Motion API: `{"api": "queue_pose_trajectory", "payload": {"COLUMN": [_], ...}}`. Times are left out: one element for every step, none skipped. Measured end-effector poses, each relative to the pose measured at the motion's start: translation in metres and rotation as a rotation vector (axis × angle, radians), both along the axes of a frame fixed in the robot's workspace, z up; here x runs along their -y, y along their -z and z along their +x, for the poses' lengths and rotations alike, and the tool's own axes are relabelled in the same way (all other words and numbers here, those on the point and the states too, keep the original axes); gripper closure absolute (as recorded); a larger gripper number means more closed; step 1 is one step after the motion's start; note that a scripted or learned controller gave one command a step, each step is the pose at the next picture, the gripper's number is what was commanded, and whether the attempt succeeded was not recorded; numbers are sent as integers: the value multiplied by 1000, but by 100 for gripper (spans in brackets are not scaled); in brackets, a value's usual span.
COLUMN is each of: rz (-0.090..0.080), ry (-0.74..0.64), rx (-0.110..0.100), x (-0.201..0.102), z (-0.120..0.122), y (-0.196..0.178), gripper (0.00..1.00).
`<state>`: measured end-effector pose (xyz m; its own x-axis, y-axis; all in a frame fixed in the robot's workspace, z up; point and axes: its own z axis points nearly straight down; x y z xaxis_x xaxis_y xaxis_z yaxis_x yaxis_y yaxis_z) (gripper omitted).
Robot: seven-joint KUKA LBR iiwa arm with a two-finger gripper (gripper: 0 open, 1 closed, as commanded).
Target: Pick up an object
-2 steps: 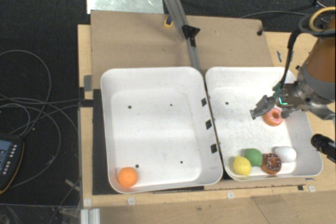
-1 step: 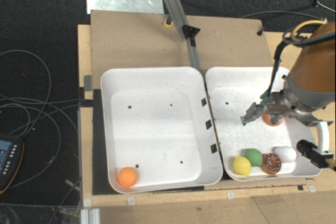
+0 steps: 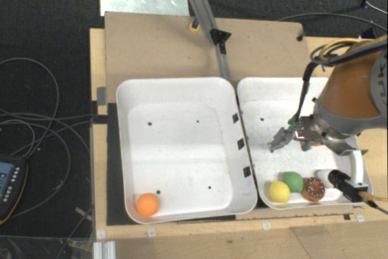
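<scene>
The arm reaches in from the right over the right bin (image 3: 260, 100), its hand (image 3: 280, 140) hanging above the bin's bare middle; whether the hand is open or closed cannot be told, and nothing shows in its grip. At that bin's near edge lie a yellow ball (image 3: 279, 191), a green ball (image 3: 293, 181) and a chocolate doughnut (image 3: 313, 189), close together. An orange ball (image 3: 147, 204) sits in the left bin's (image 3: 176, 91) near-left corner.

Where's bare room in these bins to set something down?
Most of the left bin floor, apart from the orange ball in its near-left corner. Also the right bin's far half. Crowded: its near edge, with yellow ball, green ball and donut.
</scene>
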<state>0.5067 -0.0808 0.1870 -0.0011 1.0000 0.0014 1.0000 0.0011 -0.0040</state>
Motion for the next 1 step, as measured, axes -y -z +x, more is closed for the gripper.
{"api": "queue_pose_trajectory", "payload": {"rz": [0], "ry": [1], "rx": [-2], "x": [1], "z": [-7], "y": [61], "gripper": [0]}}
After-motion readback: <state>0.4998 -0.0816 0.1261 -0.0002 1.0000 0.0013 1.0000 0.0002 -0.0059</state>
